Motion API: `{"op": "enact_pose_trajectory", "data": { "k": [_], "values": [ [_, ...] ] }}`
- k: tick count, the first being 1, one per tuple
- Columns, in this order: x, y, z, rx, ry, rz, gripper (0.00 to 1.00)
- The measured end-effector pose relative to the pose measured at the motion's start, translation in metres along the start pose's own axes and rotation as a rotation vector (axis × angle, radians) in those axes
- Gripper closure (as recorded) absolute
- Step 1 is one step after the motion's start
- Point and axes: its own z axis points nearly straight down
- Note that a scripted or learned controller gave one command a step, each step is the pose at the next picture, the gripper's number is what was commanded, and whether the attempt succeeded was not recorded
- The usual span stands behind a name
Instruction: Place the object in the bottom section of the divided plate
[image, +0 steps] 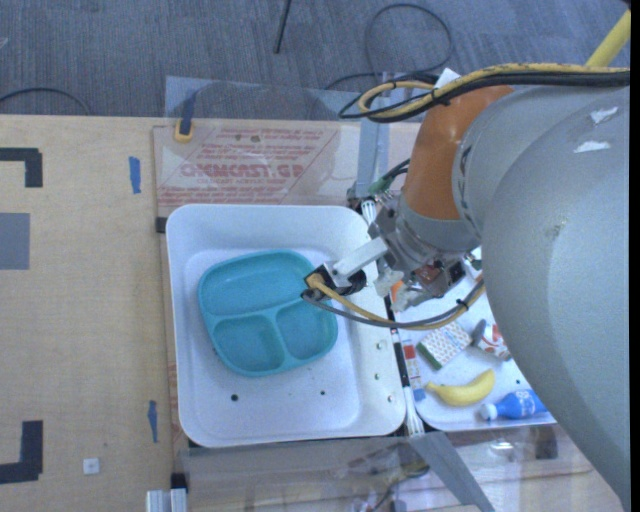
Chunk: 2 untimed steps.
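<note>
Camera view shows wooden bench (80, 330) on grey carpet (100, 50); gripper (416, 286) state cannot be told.

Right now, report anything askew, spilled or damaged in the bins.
Only the plate stands out: it sits turned at a slant to the walls of the left bin. The bottle lies on its side by the banana. Nothing looks spilled or broken.

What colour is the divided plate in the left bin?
The divided plate is plain turquoise, clearest in the camera view.

Teal divided plate (265, 312) in left bin (280, 410); banana (462, 390) in right bin (450, 416).
</note>
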Motion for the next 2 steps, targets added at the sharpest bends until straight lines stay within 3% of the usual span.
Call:
{"op": "enact_pose_trajectory", "data": {
  "k": [1, 2],
  "values": [
    [-0.027, -0.057, 0.005, 0.001, -0.001, -0.283, 1.00],
    [0.007, -0.059, 0.003, -0.002, 0.002, -0.280, 1.00]
  ]
}}
